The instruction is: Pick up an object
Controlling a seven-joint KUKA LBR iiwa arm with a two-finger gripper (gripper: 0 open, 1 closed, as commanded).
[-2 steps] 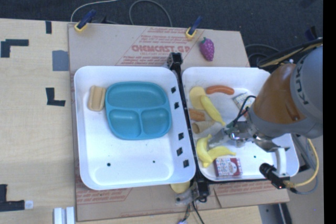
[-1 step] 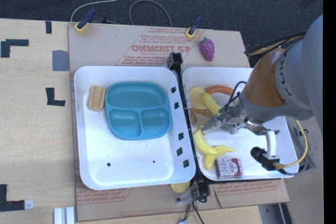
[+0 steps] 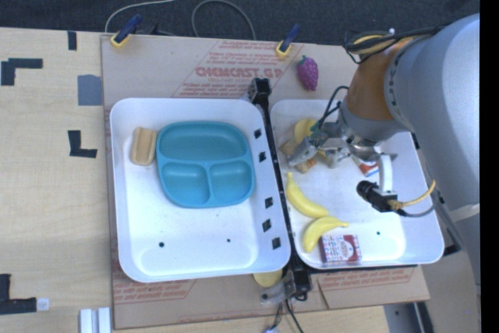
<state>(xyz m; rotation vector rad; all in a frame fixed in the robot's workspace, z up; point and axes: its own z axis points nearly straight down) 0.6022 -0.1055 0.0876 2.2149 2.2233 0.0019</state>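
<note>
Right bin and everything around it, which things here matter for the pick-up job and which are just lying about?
In play:
gripper, low in the right bin
brown item by it
two bananas
red and white box

Lying about:
blue divided plate and tan block in the left bin
purple grapes on the board, outside the bins

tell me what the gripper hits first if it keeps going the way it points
The gripper points toward the view's left, low in the right bin. It would likely first meet the small brown object at its tips, then the divider wall; depth is unclear.
</note>
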